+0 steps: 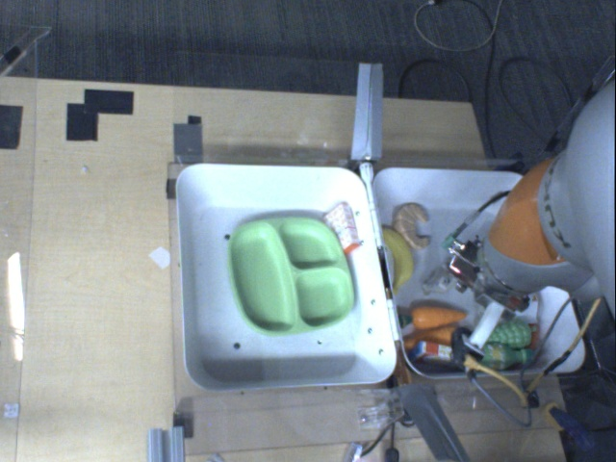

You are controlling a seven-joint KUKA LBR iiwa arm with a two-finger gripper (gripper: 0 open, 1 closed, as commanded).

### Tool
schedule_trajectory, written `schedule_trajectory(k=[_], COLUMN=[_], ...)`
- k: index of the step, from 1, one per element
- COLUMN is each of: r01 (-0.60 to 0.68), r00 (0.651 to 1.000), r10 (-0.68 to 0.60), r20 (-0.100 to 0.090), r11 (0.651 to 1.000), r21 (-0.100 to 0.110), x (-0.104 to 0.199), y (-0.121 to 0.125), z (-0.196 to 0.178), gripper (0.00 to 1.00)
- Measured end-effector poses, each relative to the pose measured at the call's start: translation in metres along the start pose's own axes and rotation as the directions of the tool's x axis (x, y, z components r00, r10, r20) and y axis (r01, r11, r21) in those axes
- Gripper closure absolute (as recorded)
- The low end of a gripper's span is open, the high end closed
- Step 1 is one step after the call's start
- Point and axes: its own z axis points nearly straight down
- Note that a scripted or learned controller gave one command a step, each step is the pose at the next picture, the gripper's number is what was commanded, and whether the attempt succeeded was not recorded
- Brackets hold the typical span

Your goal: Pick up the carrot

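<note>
Carrot, orange and tapered (438, 317), is lying flat in the right-hand shallow white bin (452, 183) on the worktop, close to that bin's near edge and to the side it shares with the left-hand white bin (207, 258). The grey arm's hand (469, 263) is hanging over the right bin's middle, near the carrot; how far open it is cannot be told. A green knobbly item (512, 335), possibly a toy vegetable, is sitting toward the near right corner. A green divided plastic tray (289, 275) is resting mid-left bin.
</note>
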Motion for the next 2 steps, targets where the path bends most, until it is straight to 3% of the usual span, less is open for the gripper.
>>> schedule_trajectory(k=[1,2], r01=[-0.191,-0.18], r00=[0.982,0.984], r10=[0.191,0.18], r20=[-0.001,-0.006], r11=[0.982,0.984], r21=[-0.004,-0.008], x=[0.002,0.005], y=[-0.019,-0.017], z=[0.0,-0.012], gripper=[0.0,1.0])
